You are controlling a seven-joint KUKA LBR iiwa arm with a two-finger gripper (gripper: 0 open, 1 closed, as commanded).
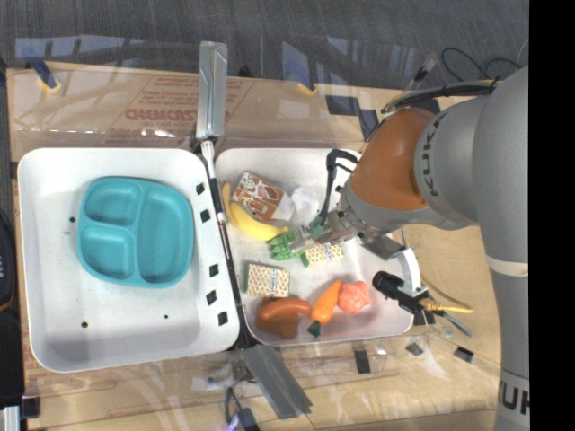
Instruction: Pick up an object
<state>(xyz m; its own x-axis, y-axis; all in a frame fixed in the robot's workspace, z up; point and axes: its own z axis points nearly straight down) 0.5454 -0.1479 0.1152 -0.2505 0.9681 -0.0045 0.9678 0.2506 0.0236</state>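
1. Your gripper sits low in the right bin, at the middle of the toy pile; you cannot tell from this angle how it is set or whether it has hold of anything.
2. Right at its tip lie a green piece and a small patterned packet, with a banana and a brown-and-white box just beyond.
3. Along the bin's near wall you see a patterned cracker packet, a brown sausage-like toy, a carrot and a pink-orange toy.
4. The left bin carries a teal divided plate.
5. Both bins rest on a cardboard-covered bench, grey floor behind.
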